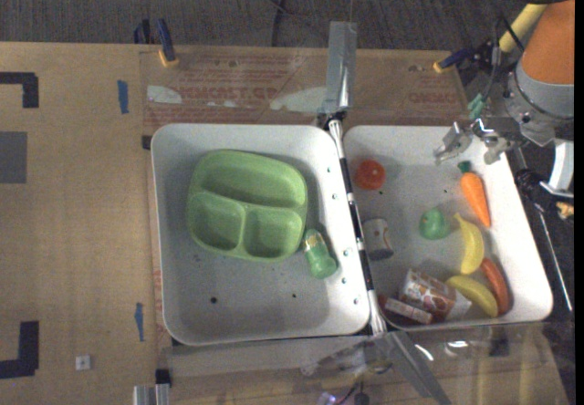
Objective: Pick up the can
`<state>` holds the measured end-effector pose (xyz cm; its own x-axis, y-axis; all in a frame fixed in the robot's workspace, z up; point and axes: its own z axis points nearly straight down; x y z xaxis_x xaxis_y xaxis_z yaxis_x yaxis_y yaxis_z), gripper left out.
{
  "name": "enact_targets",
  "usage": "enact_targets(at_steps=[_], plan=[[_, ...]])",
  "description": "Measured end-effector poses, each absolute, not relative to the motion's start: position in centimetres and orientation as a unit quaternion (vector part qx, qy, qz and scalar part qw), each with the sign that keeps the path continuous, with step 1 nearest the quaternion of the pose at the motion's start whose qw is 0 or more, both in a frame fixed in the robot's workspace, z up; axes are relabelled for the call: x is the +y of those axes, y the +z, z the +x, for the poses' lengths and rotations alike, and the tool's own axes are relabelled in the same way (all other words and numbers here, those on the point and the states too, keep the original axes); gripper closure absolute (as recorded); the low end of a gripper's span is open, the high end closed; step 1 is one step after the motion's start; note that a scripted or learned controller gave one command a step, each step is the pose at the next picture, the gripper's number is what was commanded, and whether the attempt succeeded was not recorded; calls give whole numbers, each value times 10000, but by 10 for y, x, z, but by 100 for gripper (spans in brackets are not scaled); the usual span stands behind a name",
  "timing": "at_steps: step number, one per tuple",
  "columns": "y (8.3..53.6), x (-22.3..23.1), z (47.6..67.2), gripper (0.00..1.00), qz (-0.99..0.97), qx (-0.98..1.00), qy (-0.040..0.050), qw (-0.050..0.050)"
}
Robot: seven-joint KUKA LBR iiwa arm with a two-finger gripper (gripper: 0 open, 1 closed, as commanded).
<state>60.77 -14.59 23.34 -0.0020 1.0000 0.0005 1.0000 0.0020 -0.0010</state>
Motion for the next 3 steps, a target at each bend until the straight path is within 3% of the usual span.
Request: enact_targets(at_steps=[1, 2, 3], plan=[[218, -80, 550, 0, -7886, -6149, 11, 22], [184, 3, 545, 0, -7828, -6223, 12, 16], [183, 22, 479, 0, -8404, -5419, 21, 25]])
